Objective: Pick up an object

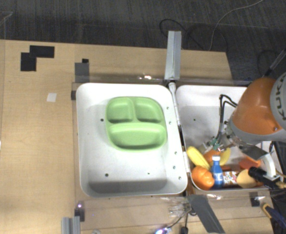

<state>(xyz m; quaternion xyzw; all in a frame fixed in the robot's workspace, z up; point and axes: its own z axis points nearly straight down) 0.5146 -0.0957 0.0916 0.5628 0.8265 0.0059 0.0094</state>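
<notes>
The right bin (201, 106) holds a heap of small objects along its near edge. Among them are a yellow banana (197, 157), an orange fruit (202, 177), a small bottle with a blue cap (217, 171) and a yellowish piece (246, 178). The arm's orange band (257, 112) hangs over the bin's right side. My gripper (217, 146) is down at the top of the heap, just right of the banana and above the bottle. The wrist covers the objects behind it.
The left bin (91, 174) carries a green divided plate (135, 122) in its middle. A metal post (173, 55) stands at the far end of the wall between the bins. Cables trail at the right of the bench.
</notes>
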